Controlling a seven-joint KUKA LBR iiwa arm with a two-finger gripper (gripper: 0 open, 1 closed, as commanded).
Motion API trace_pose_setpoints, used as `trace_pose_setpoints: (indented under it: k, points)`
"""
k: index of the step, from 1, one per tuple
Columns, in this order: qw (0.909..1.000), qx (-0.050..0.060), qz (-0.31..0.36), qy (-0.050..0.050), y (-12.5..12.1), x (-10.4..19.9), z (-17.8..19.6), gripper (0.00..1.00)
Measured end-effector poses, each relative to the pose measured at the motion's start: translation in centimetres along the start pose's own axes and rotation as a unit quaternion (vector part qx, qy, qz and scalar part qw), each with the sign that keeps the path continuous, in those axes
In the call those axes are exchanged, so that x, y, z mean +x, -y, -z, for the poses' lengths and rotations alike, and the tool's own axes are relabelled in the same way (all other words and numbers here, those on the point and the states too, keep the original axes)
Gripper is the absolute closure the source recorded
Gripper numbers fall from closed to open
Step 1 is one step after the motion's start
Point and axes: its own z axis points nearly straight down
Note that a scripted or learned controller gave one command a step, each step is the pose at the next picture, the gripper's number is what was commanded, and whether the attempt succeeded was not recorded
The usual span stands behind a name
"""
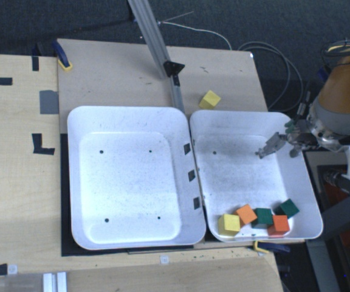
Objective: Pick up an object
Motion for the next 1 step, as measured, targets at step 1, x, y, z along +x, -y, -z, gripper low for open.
trace_pose_setpoints:
  k: [1]
  points:
    - [1.0000, -0.004, 0.005, 0.000, -6.76, 7.88, 4.44, 0.00]
